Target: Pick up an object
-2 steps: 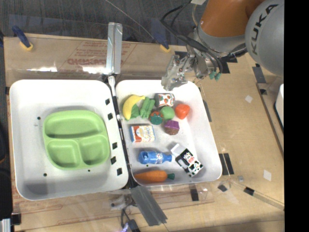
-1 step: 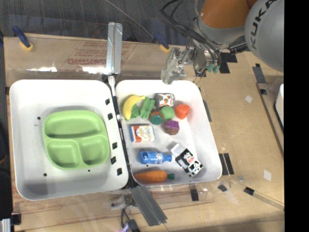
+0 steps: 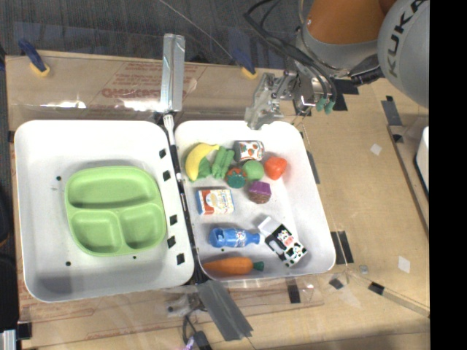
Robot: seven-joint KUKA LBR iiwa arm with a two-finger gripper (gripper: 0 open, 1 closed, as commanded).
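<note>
Arm [image 3: 365, 20] in from one o'clock, grey shell and orange band, wrist bent down toward the right bin's [image 3: 315, 195] twelve-o'clock rim. Gripper [image 3: 257, 117] of bare metal hanging over that rim, nothing between its fingers; open or closed, cannot tell. Inside the right bin, small glossy toy foods: curved yellow banana [image 3: 197, 159] at eleven o'clock, round green ball [image 3: 252, 170] and orange-red tomato [image 3: 275, 168] near twelve, purple ridged piece [image 3: 259, 192] at centre, boxy carton [image 3: 215, 201], blue bottle [image 3: 233, 237] lying flat, tapered carrot [image 3: 228, 266] at six. In the left bin [image 3: 29, 195], smooth green divided plate [image 3: 114, 210].
</note>
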